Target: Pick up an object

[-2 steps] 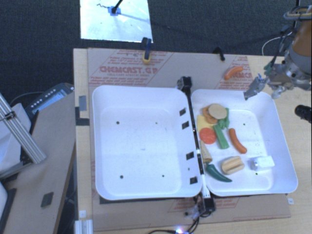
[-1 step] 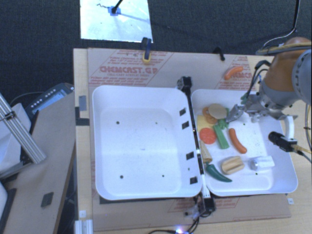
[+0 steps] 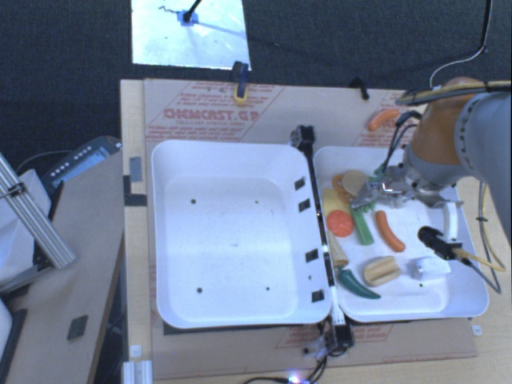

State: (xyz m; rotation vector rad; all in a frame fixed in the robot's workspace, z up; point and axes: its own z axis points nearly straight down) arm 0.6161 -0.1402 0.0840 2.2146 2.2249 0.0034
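Observation:
The right bin (image 3: 464, 298) holds several toy foods: a red tomato (image 3: 340, 223), a green vegetable stick (image 3: 363, 227), an orange sausage (image 3: 390, 230), a bread roll (image 3: 382, 270), a dark green chili (image 3: 358, 285), a small white piece (image 3: 428, 269), a yellow piece (image 3: 331, 202) and a round tan slice (image 3: 350, 184). My gripper (image 3: 373, 195) hangs low over the upper part of this bin, just above the green stick and beside the tan slice. Nothing can be seen held in it.
The left bin (image 3: 232, 230) lies beside the right one, with a black-clipped divider (image 3: 314, 214) between them. Another orange sausage (image 3: 382, 119) lies on the board behind the right bin. A black connector with a yellow cable (image 3: 442, 245) sits over the bin's right side.

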